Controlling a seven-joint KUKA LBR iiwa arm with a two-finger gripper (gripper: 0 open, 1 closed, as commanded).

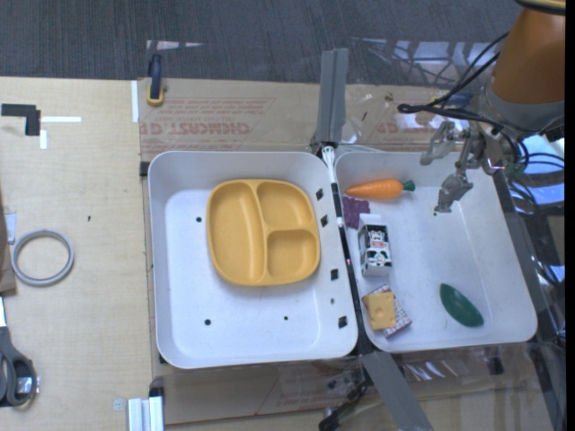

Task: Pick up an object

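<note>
A pale wooden bench [81,330] carries two glossy white bins. A moulded yellow divided plate [263,232] lies in the left bin [180,330]. In the right bin [512,321], a tapered orange carrot [375,189] and a smooth green leaf-shaped piece [461,304] are seen. The metal pincer [456,185] hangs over the right bin's far side, nothing seen held; its opening cannot be told.

You get one readable marking: red block lettering printed on the cardboard sheet [234,115] behind the two bins, running upside down and mirrored from this angle, so you can't make out the word for sure. The small carton [375,247] in the right bin [503,241] carries a black-and-white printed pattern, too small for you to read any letters. Nothing else shows legible text or numbers.
</note>
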